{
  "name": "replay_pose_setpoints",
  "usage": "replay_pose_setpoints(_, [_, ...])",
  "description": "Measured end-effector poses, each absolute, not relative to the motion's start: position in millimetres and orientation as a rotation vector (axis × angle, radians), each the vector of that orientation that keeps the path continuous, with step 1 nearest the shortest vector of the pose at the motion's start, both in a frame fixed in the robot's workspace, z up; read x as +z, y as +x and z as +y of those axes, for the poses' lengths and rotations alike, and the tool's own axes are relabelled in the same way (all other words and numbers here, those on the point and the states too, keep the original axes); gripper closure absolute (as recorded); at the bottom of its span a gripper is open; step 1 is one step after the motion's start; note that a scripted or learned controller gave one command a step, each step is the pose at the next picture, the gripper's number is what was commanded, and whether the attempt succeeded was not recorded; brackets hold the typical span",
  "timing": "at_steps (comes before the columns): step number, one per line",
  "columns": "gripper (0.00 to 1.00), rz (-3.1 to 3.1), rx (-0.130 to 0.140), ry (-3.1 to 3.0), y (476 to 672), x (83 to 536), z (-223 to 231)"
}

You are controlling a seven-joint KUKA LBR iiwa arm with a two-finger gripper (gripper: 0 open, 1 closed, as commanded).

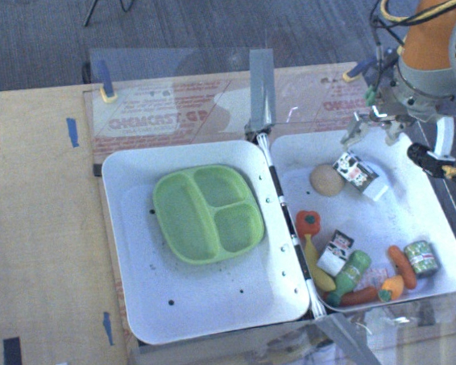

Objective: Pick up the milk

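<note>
**Ana:** While the small white milk carton with its dark printed panel [356, 171] lies tipped on its side in the right-hand shallow white bin [448, 231], near the far wall, that round tan ball [326, 179] sits just beside it, maybe touching.

**Ben:** That's my worry. Come down off-centre and a finger could nudge the ball or skid the carton along the slick plastic.

**Ana:** And the grey two-finger gripper [374, 124] hovers over the bin's far edge, fingers spread apart, nothing between them.

**Ben:** A second small carton [335, 251] lies nearer, among the toy vegetables. Wrong pick is possible.

**Ana:** Next door, the left bin [130, 253] carries a green divided plate [208, 213]. Both bins rest on a pale wooden bench [39, 238], with dark carpet [194, 11] beyond.
</note>
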State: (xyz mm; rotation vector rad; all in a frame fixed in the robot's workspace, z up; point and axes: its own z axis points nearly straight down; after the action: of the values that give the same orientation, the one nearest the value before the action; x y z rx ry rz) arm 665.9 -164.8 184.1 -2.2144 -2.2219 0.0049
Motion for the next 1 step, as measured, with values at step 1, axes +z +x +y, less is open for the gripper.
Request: replay_pose_setpoints(1, [0.0, -2.374, 0.001, -2.057, 616.8, 93.6, -173.4])
